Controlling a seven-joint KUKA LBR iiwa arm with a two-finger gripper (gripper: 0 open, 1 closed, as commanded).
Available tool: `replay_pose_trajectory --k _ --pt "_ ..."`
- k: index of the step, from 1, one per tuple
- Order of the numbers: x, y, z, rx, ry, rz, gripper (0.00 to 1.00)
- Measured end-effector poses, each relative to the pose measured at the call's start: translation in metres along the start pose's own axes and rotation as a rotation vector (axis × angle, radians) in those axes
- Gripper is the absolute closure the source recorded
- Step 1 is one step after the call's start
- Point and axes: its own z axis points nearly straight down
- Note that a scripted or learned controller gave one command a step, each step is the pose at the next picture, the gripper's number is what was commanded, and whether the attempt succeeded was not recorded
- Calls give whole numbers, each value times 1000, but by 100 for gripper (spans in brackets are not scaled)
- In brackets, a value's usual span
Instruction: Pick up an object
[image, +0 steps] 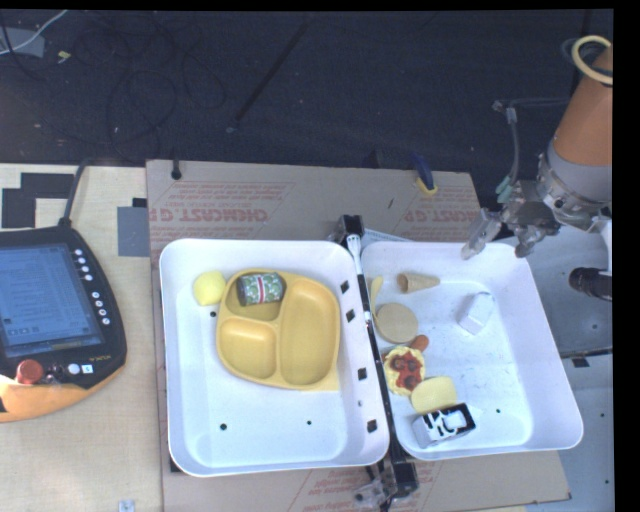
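Note:
My gripper (498, 240) hangs over the far right corner of the right bin (545, 400), open, with nothing between its fingers. Below it in that bin lie a tan cone (417, 282), a white block (475, 312), a round tan disc (396, 322), a small red piece (419, 342), a pizza slice (405, 367), a yellow block (433, 393) and a black-and-white item (447, 421). The left bin (190, 400) bears a yellow divided plate (290, 345) with a green can (260, 289) in its far compartment, and a yellow ball (208, 288) beside it.
A control pendant (50, 310) with a screen lies on the bench to the left of the bins. A black divider (365, 330) runs between the two bins. Brown cardboard (300, 205) lies under both bins.

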Motion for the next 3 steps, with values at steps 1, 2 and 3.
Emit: replay_pose_trajectory --k 1,2,3 --pt "59 -56 81 11 4 -3 0" --pt "59 -61 171 -2 -1 2 0" --pt "58 -61 163 2 1 7 100"
